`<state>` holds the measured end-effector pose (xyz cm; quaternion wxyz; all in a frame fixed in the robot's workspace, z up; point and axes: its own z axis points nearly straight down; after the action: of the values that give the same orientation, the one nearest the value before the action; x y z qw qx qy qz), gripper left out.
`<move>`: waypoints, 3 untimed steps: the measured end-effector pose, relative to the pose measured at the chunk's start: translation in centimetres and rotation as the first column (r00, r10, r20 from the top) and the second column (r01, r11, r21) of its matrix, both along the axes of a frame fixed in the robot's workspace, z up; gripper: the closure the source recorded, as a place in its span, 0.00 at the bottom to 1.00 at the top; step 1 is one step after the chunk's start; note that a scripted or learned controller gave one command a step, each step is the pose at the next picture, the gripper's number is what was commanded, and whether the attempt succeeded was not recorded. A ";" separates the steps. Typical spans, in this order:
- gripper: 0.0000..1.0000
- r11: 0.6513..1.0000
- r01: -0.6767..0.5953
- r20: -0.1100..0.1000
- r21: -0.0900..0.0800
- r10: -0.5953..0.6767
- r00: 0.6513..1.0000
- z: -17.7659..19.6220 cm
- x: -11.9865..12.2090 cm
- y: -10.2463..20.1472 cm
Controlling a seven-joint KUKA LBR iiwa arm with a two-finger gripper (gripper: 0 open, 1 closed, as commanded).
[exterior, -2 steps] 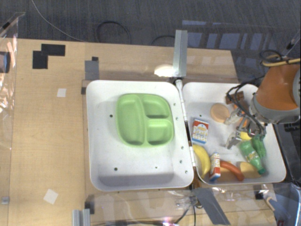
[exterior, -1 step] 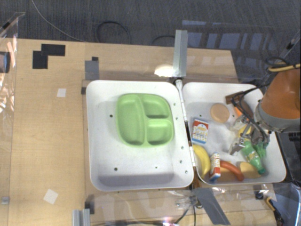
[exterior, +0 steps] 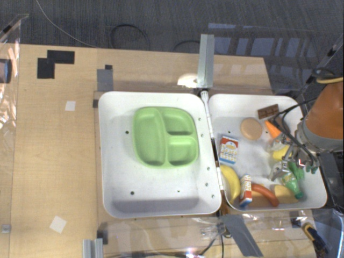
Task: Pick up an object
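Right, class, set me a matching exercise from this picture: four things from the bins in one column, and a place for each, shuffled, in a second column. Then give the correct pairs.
Things:
1. green divided tray
2. banana
3. brown chocolate bar
4. small carton with a red top

Places:
A. far side of the right bin, near its back wall
B. middle of the left bin
C. right bin, beside the divider, just behind the banana
D. right bin, near its front left corner

Pairs: 1-B, 2-D, 3-A, 4-C
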<state>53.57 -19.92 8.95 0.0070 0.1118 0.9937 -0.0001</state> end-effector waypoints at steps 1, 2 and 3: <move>0.00 0.998 0.066 -0.001 0.001 -0.066 0.998 0.0 4.2 3.1; 0.00 0.993 0.119 0.001 0.000 -0.119 0.993 0.0 3.3 3.6; 0.00 0.999 -0.037 -0.001 -0.002 0.037 0.999 0.0 2.8 -0.7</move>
<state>56.39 -20.66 8.92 0.0066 0.0934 0.9956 -0.0011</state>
